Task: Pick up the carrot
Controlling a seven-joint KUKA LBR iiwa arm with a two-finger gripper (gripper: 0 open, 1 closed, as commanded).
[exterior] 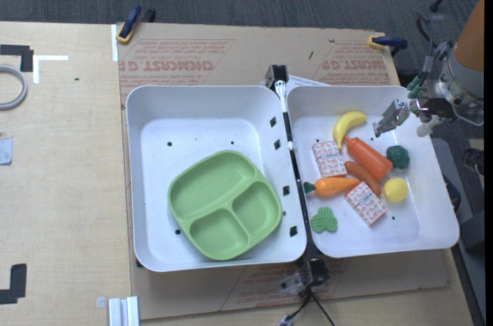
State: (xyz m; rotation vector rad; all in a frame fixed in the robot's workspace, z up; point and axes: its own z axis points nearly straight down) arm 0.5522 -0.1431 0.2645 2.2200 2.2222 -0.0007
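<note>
Camera view: near the right bin's [431, 236] front-left corner lies a green leafy toy [324, 221]. Farther in, the carrot [333, 186] rests by the bin's left wall, leafy end toward that wall, touching a wrapped packet [365, 203]. Near the far-right corner the gripper [393, 119] hangs above the bin, fingers spread and gripping nothing.

Orange carrot [333, 185] flat in right bin [431, 228]
</note>
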